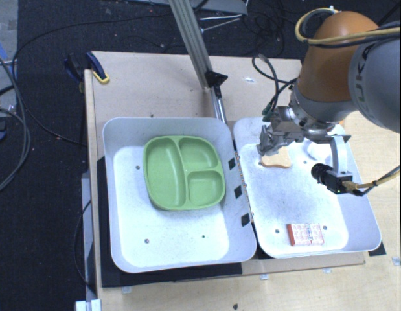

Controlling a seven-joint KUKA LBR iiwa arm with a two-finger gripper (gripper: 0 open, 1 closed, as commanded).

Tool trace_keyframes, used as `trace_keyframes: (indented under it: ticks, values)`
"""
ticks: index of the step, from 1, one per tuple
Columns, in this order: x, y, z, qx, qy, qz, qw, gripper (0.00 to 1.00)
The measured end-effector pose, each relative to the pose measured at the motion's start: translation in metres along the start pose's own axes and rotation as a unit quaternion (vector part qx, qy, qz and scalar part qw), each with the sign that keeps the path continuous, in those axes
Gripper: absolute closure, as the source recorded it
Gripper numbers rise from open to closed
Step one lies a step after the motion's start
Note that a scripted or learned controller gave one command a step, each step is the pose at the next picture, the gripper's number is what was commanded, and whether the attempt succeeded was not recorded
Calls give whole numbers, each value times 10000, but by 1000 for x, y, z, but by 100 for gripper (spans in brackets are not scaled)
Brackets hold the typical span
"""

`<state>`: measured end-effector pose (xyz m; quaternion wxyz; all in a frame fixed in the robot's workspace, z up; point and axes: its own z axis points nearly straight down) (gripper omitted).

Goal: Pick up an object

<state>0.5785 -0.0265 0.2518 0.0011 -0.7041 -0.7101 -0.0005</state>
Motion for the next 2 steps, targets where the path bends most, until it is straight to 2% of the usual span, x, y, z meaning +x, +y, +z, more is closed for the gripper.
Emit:
trace_keyframes:
  ticks: [2]
  values:
    - [112,-14,-1,6,-2,-2,10000,100]
